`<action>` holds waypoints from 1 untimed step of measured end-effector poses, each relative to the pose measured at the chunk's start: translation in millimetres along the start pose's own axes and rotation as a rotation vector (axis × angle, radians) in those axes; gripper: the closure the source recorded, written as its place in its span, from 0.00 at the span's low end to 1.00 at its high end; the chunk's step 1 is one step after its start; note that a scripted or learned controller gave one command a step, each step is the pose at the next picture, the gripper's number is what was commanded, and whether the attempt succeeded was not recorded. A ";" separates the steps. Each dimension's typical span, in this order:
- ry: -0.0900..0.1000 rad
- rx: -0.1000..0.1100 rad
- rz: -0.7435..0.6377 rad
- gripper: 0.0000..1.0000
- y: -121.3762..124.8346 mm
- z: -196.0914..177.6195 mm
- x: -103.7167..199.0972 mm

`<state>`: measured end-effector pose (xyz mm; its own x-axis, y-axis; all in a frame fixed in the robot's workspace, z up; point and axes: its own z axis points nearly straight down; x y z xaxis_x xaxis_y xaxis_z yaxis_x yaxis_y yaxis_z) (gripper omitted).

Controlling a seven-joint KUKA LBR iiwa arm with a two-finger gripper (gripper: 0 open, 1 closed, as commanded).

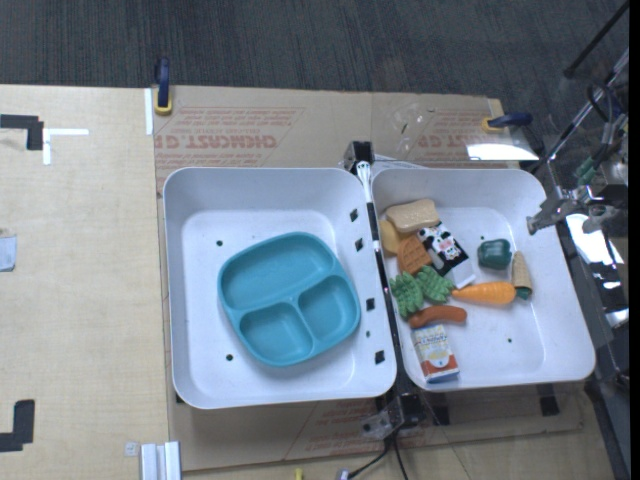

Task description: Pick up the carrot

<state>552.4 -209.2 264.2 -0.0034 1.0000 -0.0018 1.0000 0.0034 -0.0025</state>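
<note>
A sheet of brown cardboard (330,128) with red printing lies flat as the landmark. Left of it spreads a pale wooden bench top (75,288). Beyond its far edge runs dark grey carpet (300,23). A blue and yellow clamp (162,86) grips its far left corner, and another clamp (508,121) its far right corner.
</note>
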 end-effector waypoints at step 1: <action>0.013 -0.001 0.036 0.00 -48.7 163.1 -5.6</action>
<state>503.4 -215.2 101.2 0.0327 0.9994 0.0114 0.9995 -0.0327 -0.0013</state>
